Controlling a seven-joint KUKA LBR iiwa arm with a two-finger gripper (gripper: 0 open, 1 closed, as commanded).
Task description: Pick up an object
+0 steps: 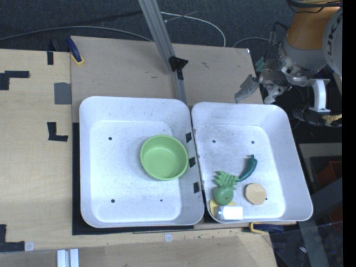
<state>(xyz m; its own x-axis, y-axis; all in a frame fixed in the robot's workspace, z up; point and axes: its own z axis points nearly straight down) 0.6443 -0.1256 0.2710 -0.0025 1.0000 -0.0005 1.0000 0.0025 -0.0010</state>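
The approach is judged not yet begun: the gripper (257, 89), spread wide, is held empty; below it, the green toy (225, 188) must be reached.

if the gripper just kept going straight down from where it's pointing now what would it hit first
Probably the top rim of the right bin or the bench beside it; the gripper hangs over that edge, though depth is hard to judge.

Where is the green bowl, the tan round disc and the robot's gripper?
Green bowl (164, 157): camera view, on the bowl's inside bottom.
Tan disc (255, 193): camera view, on the middle of its flat top.
Gripper (257, 88): camera view, midway between its fingertips.
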